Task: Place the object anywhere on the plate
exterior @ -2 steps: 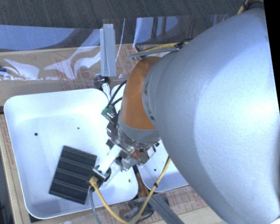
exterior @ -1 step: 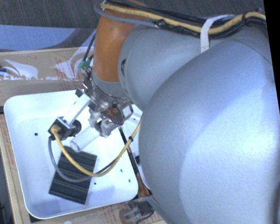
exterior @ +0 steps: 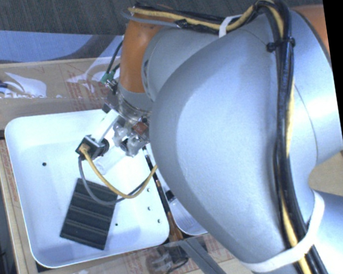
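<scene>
Your gripper (exterior: 128, 139) sits over the right part of the left bin (exterior: 26, 187), up near its far right corner, and from this angle you cannot tell how far the jaws stand apart or whether anything is caught between them; the metal parts there blur together against the white floor. Just to the left of it a small black block (exterior: 90, 145) juts out on the wrist hardware, and from that block a yellow and grey cable (exterior: 119, 192) loops down over the bin floor and curves back up toward the arm. Below and to the left of the loop lies your object, a dark ribbed rectangular slab (exterior: 88, 214), flat on the bin floor in the near half, turned at a slant, its upper corner right by the bottom of the cable loop; it sits clear of the gripper. A tiny dark speck (exterior: 44, 163) marks the floor farther left. Above the gripper you see the orange band (exterior: 131, 56) of the wrist, and the big grey body of the arm (exterior: 236, 142) covers most of the right bin (exterior: 188, 226), leaving just a sliver of its white rim showing beside the divider. A black and yellow cable bundle (exterior: 282, 85) runs along the arm, strapped by white ties. The wooden bench (exterior: 55, 86) frames the bins, with a blue sheet (exterior: 42, 44) at the far edge.
</scene>
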`<state>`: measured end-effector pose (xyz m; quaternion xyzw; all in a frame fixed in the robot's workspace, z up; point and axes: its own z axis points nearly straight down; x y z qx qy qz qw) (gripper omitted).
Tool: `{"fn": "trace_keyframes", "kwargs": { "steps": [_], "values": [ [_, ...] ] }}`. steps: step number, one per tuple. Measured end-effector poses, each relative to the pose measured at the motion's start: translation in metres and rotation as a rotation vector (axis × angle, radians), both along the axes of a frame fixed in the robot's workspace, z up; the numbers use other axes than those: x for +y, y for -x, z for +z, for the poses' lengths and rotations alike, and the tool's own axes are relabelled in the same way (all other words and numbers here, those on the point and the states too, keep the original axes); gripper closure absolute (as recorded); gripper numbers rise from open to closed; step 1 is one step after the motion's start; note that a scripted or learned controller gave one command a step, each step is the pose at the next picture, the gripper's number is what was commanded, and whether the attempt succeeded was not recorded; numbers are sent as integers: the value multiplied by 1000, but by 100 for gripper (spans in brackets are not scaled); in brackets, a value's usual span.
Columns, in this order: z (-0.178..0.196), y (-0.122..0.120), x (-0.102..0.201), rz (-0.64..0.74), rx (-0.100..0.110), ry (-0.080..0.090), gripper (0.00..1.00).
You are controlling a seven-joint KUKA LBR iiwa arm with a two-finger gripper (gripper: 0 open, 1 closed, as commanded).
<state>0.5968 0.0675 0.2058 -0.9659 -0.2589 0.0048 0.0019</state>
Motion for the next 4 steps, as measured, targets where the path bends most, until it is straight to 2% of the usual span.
{"fn": "trace_keyframes", "kwargs": {
  "steps": [1,2,3,4],
  "values": [
    [38,86,-90,-120,-5,-2,100],
    [24,5,7,-93,-4,0,100],
    [51,-40,-28,-227,-11,2,100],
    [141,20,7,-57,-8,-1,100]
  ]
}}
